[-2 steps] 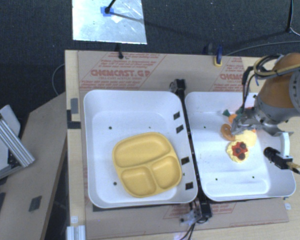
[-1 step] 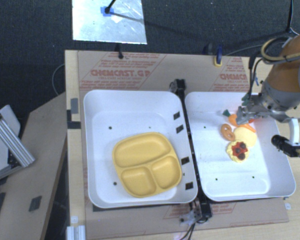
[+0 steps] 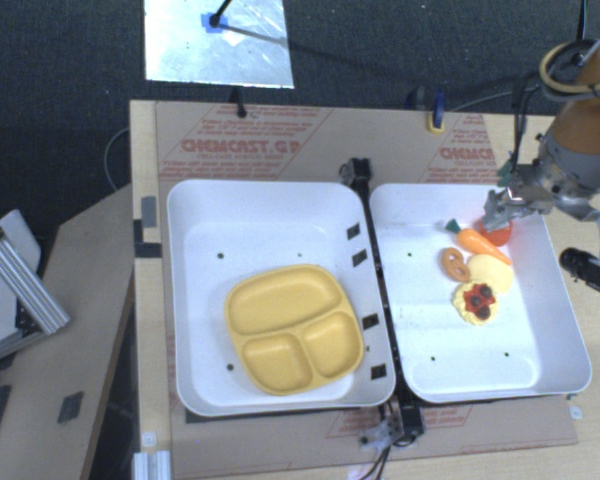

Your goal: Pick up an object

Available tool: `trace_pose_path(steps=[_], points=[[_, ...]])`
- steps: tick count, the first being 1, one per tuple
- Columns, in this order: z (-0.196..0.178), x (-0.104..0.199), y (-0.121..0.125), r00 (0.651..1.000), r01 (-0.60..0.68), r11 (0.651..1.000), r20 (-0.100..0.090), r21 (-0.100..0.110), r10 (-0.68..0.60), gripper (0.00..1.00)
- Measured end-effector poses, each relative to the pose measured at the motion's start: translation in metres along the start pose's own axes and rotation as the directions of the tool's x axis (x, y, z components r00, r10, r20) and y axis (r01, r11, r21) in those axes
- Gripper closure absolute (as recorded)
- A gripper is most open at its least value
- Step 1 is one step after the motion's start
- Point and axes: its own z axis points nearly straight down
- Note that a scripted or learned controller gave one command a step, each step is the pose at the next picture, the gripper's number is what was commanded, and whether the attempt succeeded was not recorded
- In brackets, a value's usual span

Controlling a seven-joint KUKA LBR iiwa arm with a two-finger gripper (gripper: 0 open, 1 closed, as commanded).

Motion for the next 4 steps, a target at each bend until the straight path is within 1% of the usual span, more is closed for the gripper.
trace_pose_path(steps=[1,2,3,4], points=[[-0.010,0.000,0.001,1.000,-0.001,1.000,-0.001,0.004,0.001,1.00],[-0.005,0.060,-0.003,1.000,0.002,1.000,-0.002,0.005,-0.002,1.00],[0.003,0.110,-0.006,1.000,0.003,1.000,-0.003,0.005,-0.003,1.00],[-0.007,0.164,0.005,1.000,0.003,1.000,-0.003,0.004,-0.003,1.00]])
